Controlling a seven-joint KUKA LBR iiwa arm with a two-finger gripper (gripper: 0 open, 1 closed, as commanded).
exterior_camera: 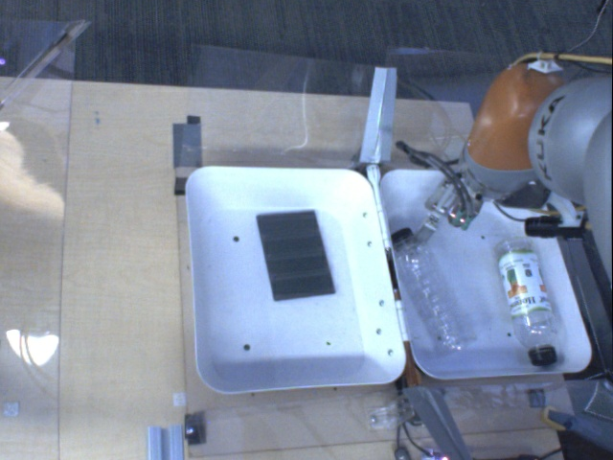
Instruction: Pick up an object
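The clear plastic bottle (431, 290) lying along the left side of the right bin (479, 357) looks empty and very light, thin-walled enough to buckle under a hard squeeze and slick enough to roll or squirt away. I would judge the ribbed middle of its body the safest place to take it, across its width, though the firmer neck by its dark cap would resist crushing better. It is see-through, almost lost against the white floor, with the cap pointing toward the bin's upper left. The gripper (450, 209) hangs just above that cap end, near the bottle's neck, and nothing is visibly held; whether it is parted or closed I cannot tell from here. A second bottle with a white label (526, 295) lies well apart at the bin's right side, dark cap toward the near edge; it seems sturdier. In the left bin (220, 353) a flat dark grey slab (295, 254) lies near the middle, stiff and low.
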